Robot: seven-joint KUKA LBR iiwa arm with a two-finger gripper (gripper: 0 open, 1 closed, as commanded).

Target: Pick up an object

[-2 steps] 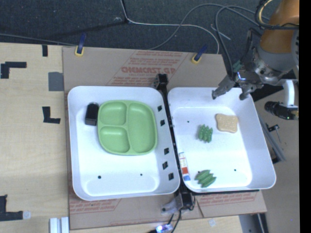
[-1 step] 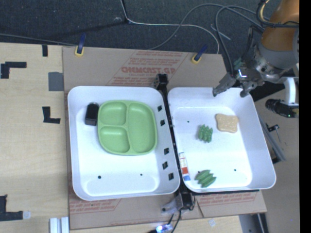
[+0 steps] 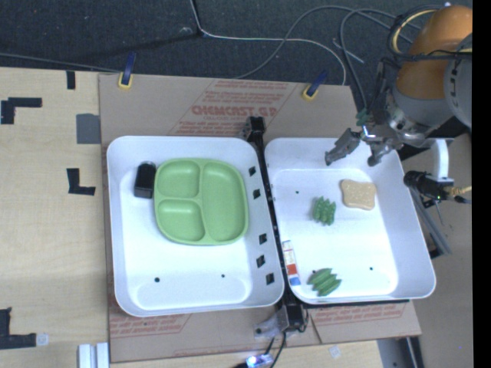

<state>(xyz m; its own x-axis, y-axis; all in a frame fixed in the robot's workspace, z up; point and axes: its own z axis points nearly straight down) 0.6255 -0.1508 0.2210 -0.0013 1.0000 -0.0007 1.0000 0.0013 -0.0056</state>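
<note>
My gripper [image 3: 357, 152] hangs over the far edge of the right bin [image 3: 383, 282], its two fingers spread apart with nothing between them. A tan bread-like piece [image 3: 358, 194] lies just below it in the right bin. Lower and to the left sits a green broccoli-like piece [image 3: 324, 210], and a green pea pod [image 3: 324, 281] lies near the front wall. A small red, white and blue tube [image 3: 288, 258] rests against the bin's left wall.
The left bin [image 3: 126, 274] holds a green divided plate [image 3: 202, 202] and a small black block [image 3: 144, 180] to its left. Black clips line the seam between the bins. Cables run across the dark back area.
</note>
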